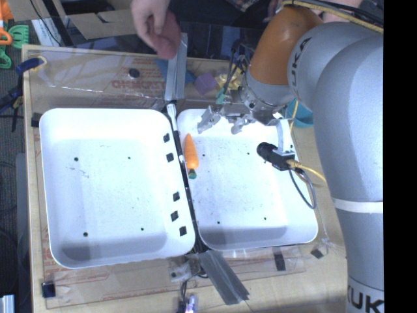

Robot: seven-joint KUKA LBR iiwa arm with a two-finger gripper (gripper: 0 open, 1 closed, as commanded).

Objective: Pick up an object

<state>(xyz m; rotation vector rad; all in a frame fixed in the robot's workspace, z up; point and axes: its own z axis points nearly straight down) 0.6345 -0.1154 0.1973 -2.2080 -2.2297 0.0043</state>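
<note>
An orange carrot-shaped object (190, 154) with a green tip lies in the right bin (247, 233), close against its left wall. My gripper (221, 122) hangs over the far edge of that bin, up and to the right of the carrot, with its two grey fingers (206, 122) spread apart and nothing between them.
The left bin (98, 240) sits beside the right one, and a row of black clips (174, 197) runs along the divide. A person's hand (156, 21) reaches in at the back above a metal bar (176, 70). Small purple and yellow items (207, 82) lie behind the bins.
</note>
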